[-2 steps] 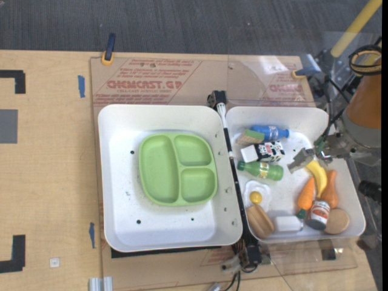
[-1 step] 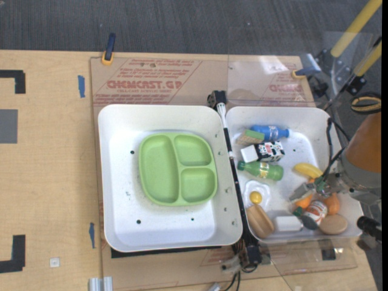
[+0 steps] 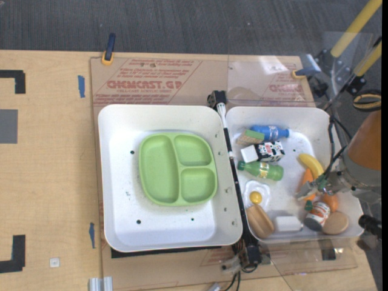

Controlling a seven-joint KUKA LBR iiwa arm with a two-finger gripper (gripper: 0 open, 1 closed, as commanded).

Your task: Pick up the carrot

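The gripper (image 3: 315, 185) hovered low at the right bin's (image 3: 285, 115) right side, its state impossible to tell. The carrot (image 3: 307, 177) lay just beside it, under the banana (image 3: 311, 163). Likely reaching; next, closing squarely around it.

We see the right bin (image 3: 285, 115) crowded: carrot (image 3: 307, 179) hemmed by banana (image 3: 311, 164) just above, a small jar (image 3: 317, 213) and round bun (image 3: 337, 222) below, claw (image 3: 315, 188) right on it. Green bottle (image 3: 263, 171) and egg (image 3: 256, 196) sit left; bare floor between them and the carrot. Left bin (image 3: 115, 162) has open margins around the green plate (image 3: 178, 168).
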